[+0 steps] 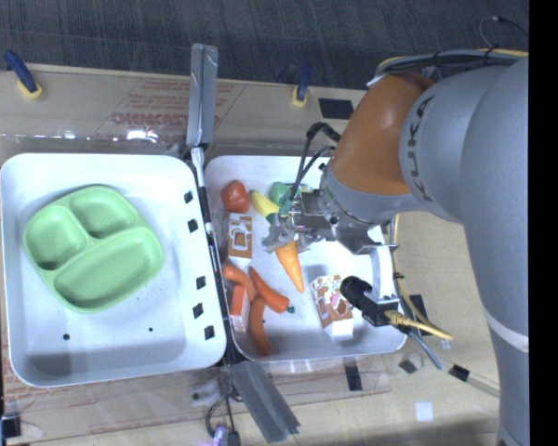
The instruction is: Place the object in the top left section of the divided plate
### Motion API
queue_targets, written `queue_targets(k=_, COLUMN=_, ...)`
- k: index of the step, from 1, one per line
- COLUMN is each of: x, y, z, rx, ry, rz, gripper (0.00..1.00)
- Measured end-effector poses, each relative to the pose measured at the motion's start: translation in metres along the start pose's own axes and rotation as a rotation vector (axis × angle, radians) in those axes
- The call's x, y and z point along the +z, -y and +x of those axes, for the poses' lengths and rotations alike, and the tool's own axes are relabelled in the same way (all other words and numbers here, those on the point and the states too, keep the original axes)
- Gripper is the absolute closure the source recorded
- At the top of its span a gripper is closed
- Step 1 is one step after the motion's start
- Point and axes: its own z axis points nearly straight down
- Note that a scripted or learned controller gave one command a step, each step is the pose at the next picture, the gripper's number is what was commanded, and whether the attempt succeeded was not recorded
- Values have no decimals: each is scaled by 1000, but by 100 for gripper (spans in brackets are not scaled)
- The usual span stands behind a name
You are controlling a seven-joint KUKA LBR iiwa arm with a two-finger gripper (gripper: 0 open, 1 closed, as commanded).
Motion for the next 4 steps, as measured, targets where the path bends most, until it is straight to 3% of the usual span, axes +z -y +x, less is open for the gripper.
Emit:
queue_targets(k=1, x=9, y=25, z=89, rx=180, ry=0, rz=1, gripper=100)
queue_targets(k=2, x=16, y=-9, z=178, rx=-45, ry=2, rz=-2, gripper=100)
queue_targets(k=3, x=12, y=-73, z=244, rx=-146, ry=3, rz=-2, gripper=100)
queue_targets(k=4, x=82, y=-54, z=281, rx=70, ry=3, rz=2, gripper=100)
